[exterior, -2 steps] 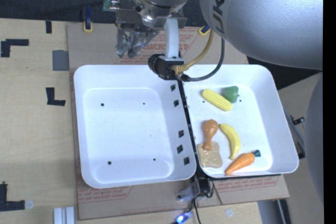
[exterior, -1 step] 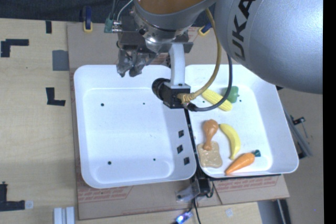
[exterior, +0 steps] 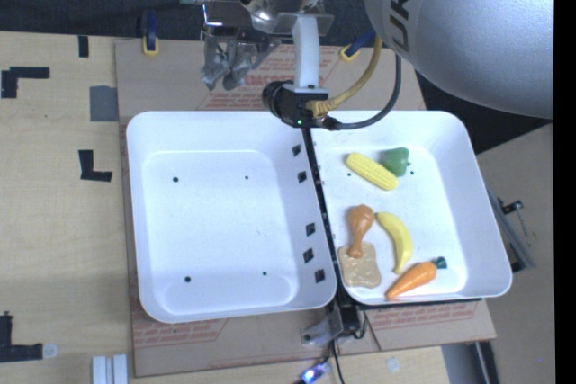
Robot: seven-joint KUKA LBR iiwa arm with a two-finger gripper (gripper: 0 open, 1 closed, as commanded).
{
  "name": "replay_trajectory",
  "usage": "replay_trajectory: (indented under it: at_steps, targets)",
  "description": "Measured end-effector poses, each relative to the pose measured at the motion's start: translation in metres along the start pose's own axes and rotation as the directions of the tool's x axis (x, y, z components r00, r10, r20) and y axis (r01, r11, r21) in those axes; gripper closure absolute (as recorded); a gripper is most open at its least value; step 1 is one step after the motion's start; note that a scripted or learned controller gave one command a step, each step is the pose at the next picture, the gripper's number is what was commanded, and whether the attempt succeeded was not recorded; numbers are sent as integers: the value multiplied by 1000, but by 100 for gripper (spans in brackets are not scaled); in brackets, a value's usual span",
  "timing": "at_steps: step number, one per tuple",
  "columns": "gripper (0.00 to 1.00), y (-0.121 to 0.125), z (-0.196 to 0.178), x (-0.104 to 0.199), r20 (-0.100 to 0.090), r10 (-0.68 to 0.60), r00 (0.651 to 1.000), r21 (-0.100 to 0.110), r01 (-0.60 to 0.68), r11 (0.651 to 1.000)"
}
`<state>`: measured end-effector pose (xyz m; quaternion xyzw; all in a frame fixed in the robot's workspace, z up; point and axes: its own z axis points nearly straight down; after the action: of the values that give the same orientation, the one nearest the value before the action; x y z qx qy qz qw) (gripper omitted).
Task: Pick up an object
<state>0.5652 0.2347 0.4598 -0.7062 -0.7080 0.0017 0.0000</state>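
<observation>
Hovering above the bench behind the left bin point(exterior: 153, 193), the gripper point(exterior: 229, 67) sits clear of both bins with nothing between its fingers; how far they're spread I cannot tell, they blur together.

All objects lie in the right bin point(exterior: 468, 157):
- corn cob point(exterior: 372, 171), long axis diagonal, upper-left to lower-right, green pepper point(exterior: 395, 160) touching its far end
- banana point(exterior: 396, 239), diagonal, curving toward the near edge
- drumstick point(exterior: 359, 227), roughly upright, narrow end toward the bread slice point(exterior: 361, 269)
- carrot point(exterior: 414, 279), tip pointing lower-left

Arm point(exterior: 468, 4) cut off by the top edge.
</observation>
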Motion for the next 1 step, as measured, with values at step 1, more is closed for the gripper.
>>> replay_trajectory:
  at_steps: [1]
  targets:
    - [100,-29,3,0,2,-1,1000,6,1,1000]
